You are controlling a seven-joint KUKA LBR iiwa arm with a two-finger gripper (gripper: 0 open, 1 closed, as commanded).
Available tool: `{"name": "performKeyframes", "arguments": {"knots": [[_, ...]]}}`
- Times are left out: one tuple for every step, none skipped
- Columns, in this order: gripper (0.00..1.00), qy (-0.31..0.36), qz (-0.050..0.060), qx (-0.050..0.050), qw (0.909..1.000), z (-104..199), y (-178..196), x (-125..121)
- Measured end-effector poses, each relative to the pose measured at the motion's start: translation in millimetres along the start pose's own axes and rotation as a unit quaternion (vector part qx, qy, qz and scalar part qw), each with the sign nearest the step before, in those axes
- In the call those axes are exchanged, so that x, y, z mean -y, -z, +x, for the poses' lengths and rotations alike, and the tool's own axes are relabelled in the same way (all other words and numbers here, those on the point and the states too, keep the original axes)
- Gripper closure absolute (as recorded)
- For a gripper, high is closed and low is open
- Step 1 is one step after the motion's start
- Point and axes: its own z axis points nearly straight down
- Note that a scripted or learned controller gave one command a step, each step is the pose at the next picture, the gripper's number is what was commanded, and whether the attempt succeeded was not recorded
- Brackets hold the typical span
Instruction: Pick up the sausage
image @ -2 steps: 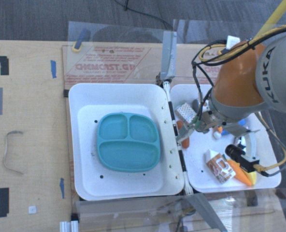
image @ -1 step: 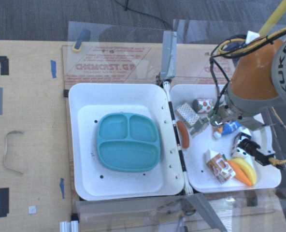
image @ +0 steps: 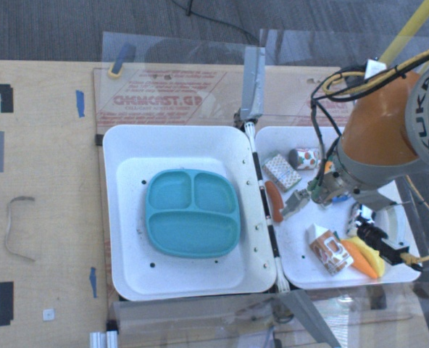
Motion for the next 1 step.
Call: {"name": "performKeyframes", "arguments": {"knots": [[0.0,0.014,0.0,0.001,0.9999,29.2,0.0,-13.2]]}}
